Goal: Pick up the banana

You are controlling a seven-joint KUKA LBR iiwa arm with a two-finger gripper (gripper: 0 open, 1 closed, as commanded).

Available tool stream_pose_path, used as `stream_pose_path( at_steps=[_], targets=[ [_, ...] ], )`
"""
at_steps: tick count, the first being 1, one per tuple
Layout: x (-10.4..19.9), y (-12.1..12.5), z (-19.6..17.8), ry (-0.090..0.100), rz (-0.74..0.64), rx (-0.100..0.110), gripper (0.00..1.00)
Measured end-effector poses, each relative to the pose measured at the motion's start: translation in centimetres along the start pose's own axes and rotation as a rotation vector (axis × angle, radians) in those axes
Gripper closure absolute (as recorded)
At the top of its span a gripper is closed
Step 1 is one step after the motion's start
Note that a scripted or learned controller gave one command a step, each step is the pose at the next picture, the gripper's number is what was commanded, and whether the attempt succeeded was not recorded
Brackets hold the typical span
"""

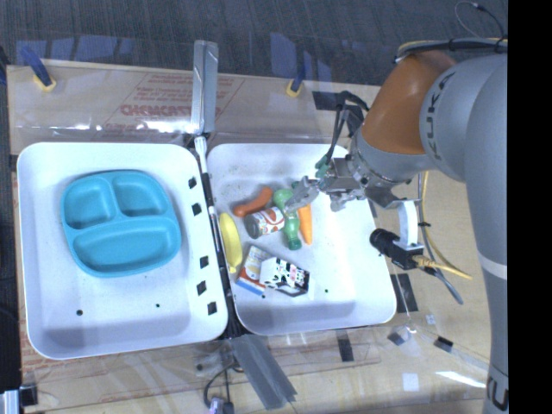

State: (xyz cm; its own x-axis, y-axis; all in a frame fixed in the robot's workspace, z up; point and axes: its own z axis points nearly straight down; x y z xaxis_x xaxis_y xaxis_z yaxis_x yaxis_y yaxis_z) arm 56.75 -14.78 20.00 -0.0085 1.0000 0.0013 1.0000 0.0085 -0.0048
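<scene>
Dark carpet lies behind a worktop [103, 102] with faint, unreadable red lettering. Its left bin [43, 317] holds a blue tray [121, 222]. Next, the banana [230, 241] lies along the right bin's [362, 291] left wall. Rightward, the pincer [302, 192] hovers over clutter, grip unclear.

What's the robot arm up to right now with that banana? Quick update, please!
Two-finger gripper over right bin's clutter. Yellow banana flat by left wall, untouched. Small can beside it.

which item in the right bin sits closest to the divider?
The banana: yellow, lying lengthwise against the right bin's left wall; the can and carrots sit nearer the middle.
</scene>
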Motion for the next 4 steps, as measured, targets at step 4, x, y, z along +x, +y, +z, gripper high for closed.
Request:
stream_pose_path(
  at_steps=[4],
  targets=[
    [17.2,-8.0,1.0,-0.002,-0.413,-0.001,0.0]
  ],
)
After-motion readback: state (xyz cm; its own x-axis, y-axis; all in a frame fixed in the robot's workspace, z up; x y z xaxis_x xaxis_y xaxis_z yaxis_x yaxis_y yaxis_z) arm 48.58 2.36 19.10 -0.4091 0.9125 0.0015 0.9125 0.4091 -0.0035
